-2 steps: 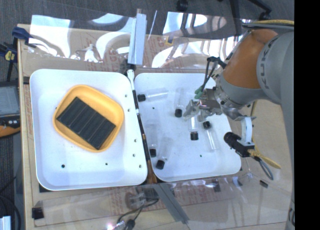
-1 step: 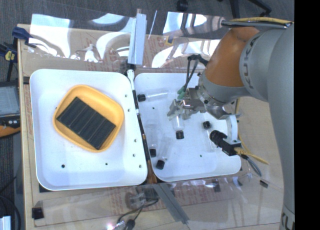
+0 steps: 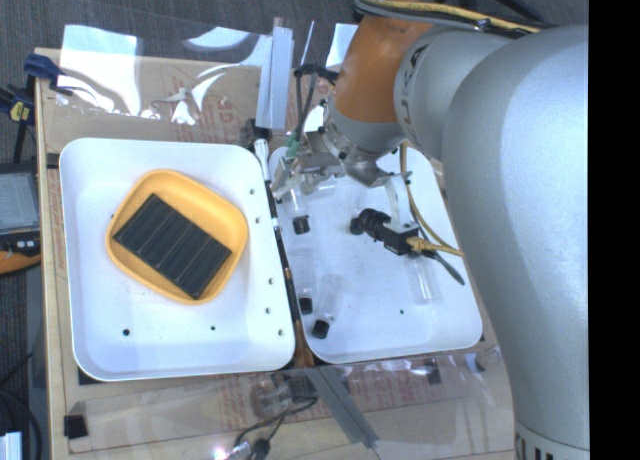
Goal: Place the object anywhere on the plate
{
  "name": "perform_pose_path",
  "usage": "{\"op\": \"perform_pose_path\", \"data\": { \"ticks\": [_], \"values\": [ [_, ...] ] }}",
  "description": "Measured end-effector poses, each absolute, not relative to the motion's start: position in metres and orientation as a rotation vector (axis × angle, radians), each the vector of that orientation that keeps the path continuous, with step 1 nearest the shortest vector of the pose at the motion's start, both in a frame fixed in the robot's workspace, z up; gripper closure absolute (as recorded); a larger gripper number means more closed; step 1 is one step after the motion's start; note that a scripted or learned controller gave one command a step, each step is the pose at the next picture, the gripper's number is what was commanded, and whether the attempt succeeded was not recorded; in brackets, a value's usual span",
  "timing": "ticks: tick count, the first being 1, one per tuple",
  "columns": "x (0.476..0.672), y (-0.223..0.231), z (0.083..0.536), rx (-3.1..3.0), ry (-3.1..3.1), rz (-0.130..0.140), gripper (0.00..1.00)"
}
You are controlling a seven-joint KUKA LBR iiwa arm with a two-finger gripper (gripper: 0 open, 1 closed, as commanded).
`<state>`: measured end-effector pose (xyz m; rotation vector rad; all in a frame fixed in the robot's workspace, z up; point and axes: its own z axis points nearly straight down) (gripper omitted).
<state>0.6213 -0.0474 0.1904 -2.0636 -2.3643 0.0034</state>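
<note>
Camera view gave you the gripper (image 3: 297, 170) low over the right bin (image 3: 440, 318), at about 11 o'clock on that bin's floor, with the grey arm (image 3: 480, 108) and its orange band (image 3: 365, 78) crowding in from 3 o'clock. You could not tell how far the gripper was open, nor whether it had hold of anything, because the wrist hardware hid its tip. You had the first small black piece (image 3: 298, 222) lying on the bin floor at 6 o'clock from the gripper, near it but apart from it. The second small black piece (image 3: 305, 303) lay further along that same 6 o'clock line, well apart from the gripper, and the third small black piece (image 3: 320, 328) sat just beside the second, close to the bin's 7 o'clock corner. That made three small black pieces, all of them in the right bin and none on the plate. You had one yellow plate (image 3: 228, 216), at 9 o'clock from the gripper in the middle of the left bin (image 3: 90, 278), across the two rims where the bins met. One dark ribbed slab (image 3: 170, 243) lay flat on that plate and covered most of its centre. In count you had two bins, one plate, one slab, three pieces and one gripper.
</note>
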Motion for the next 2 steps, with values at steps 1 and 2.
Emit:
{"op": "perform_pose_path", "data": {
  "ticks": [1,2],
  "values": [
    [0.6229,0.0023,0.1926,-1.979,-2.436,0.004,1.00],
    [0.6230,0.0023,0.1926,-1.978,-2.436,0.004,0.00]
  ]
}}
